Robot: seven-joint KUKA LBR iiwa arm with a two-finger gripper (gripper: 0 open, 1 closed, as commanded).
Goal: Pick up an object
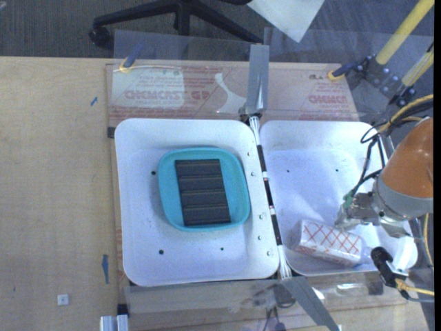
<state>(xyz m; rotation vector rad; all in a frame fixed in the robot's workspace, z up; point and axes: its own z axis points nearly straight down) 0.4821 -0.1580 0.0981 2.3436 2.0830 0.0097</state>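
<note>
Teal dish (169,185) left bin, patterned box (331,242) right

The arm (406,185) is grey with a rounded orange band above the wrist, and black and yellow cables (375,147) run alongside it.

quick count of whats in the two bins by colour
Teal: 1, a dish with a dark ribbed insert, in the left bin
White with red pattern: 1, a box in the right bin
Total: 2
</note>
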